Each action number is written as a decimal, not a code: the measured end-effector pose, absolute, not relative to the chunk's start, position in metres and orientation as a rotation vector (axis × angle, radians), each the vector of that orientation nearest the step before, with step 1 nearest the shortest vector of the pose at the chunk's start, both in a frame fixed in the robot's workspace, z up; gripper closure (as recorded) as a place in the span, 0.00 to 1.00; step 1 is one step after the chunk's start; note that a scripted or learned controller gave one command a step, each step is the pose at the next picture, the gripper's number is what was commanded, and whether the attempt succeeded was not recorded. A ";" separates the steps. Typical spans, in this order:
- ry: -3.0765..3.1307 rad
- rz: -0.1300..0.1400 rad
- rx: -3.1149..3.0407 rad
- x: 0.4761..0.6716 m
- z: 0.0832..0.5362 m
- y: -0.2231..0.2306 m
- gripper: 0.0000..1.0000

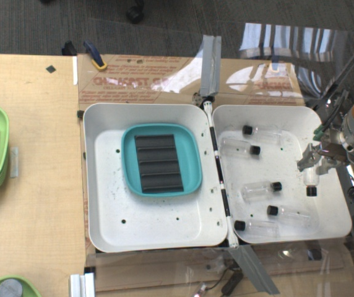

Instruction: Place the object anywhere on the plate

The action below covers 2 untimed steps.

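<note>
pick stage: gripper (pixel 311 166) at the right bin's (pixel 288 113) right side, a clear vial (pixel 311 181) apparently between its fingers.
next, judged: lift, then cross left to the teal plate (pixel 162 160) in the left bin (pixel 103 166).

Arm: enters from the right edge, wrist angled leftward.
Gripper (pixel 311 164): low, pointing down-left; a capped clear tube (pixel 311 183) hangs between its fingers.
</note>
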<state>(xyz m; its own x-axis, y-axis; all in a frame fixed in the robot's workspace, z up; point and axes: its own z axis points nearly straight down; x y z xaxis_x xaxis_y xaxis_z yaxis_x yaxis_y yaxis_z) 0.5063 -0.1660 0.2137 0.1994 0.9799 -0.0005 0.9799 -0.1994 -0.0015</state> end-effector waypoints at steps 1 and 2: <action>-1.988 0.005 -2.431 0.507 0.222 -0.167 1.00; -1.990 0.008 -2.429 0.507 0.230 -0.167 1.00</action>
<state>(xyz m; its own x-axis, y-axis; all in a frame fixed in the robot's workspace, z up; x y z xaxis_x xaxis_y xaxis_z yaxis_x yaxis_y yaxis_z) 0.5071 -0.1672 0.2295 0.1968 0.9804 -0.0028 0.9804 -0.1968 -0.0049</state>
